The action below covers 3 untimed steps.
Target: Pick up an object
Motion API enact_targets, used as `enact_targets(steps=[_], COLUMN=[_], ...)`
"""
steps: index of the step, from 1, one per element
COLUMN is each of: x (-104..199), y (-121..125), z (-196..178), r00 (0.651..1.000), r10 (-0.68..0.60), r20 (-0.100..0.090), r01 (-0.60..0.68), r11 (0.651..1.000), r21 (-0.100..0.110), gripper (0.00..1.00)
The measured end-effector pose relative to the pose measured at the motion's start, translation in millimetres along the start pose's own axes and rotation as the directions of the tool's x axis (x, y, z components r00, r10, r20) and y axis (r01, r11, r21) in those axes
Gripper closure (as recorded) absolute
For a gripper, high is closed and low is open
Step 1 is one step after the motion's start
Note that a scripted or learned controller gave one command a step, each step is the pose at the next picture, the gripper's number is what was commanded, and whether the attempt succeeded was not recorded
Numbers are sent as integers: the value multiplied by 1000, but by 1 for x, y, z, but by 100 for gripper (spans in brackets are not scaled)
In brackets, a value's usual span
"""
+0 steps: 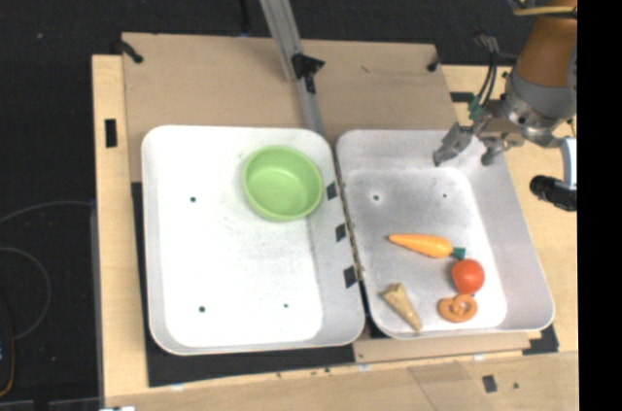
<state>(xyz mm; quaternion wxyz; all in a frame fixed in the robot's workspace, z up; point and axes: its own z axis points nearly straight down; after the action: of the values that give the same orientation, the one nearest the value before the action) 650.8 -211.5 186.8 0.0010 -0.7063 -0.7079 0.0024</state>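
Camera view: carrot (421,245), tomato (467,275) and two smaller bits crowd the right bin's (505,224) near end, its far half bare. Gripper (469,145) hangs fingers spread, holding nothing, over that far rim.

The shallow white right-hand bin (505,234) has a broad bare floor across its far and middle parts. Its near end is crowded: an orange toy carrot (422,245) lies across the middle, with a red toy tomato (467,275), an orange slice-shaped toy (457,308) and a tan wedge-shaped piece (400,304) close behind it. In the shallow white left-hand bin (185,302) a round green plastic bowl (282,184) stands near the far right corner; the rest of its floor lies open. A slanted grey metal pole (282,16) rises over the bins' far junction.
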Motion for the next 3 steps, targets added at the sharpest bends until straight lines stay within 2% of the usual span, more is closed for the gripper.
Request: enact_targets(steps=[2, 3], x=[-1, -2], y=[2, 4], z=[88, 73], r00=[1000, 1000], r10=[-2, -5], r20=[0, 5], r01=[2, 5], r11=[1000, 1000], r21=[-1, -10], gripper=[0, 100])
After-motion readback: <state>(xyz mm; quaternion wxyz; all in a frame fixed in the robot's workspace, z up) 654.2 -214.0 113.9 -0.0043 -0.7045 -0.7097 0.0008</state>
